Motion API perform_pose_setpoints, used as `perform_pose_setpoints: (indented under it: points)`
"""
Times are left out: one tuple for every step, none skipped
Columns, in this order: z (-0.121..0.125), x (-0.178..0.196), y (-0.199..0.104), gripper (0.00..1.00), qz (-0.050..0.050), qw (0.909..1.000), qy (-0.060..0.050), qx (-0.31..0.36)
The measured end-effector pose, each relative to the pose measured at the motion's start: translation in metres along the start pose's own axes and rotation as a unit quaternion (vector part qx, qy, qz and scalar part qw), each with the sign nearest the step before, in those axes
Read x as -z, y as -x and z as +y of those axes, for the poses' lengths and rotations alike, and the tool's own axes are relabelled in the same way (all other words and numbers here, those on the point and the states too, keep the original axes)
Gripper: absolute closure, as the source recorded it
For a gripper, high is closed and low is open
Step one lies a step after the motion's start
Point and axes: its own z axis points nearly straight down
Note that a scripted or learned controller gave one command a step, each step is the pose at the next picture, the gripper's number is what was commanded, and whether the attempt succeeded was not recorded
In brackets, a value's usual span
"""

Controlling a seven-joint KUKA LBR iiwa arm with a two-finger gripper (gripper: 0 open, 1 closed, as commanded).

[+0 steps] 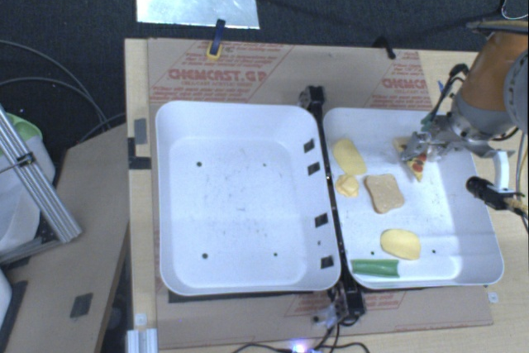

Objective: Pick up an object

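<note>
The gripper (417, 151) hangs over the right bin (475, 248), its fingers closed on a pizza slice (416, 165); the slice sits lifted at the bin's upper right. Bread slice (384, 193), yellow pieces and green bean (374, 266) lie below.

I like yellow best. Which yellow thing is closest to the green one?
The round yellow lump near the right bin's front edge, just above the green piece. The other two yellow pieces lie farther back by the divider.

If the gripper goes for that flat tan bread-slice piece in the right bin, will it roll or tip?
The flat tan bread-slice piece lies flat, so it probably will not roll or tip. Being thin, it likely offers little edge to grasp. A push would probably slide it across the smooth right white bin.
</note>
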Motion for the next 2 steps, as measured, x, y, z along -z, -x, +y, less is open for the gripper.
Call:
perform_pose_setpoints:
  points:
    - [0.0241, -0.0069, -0.0788, 1.00, -0.006, 0.9998, -0.016, 0.001]
    - [0.0277, -0.0073, -0.0799, 0.00, -0.002, 1.0000, -0.003, -0.003]
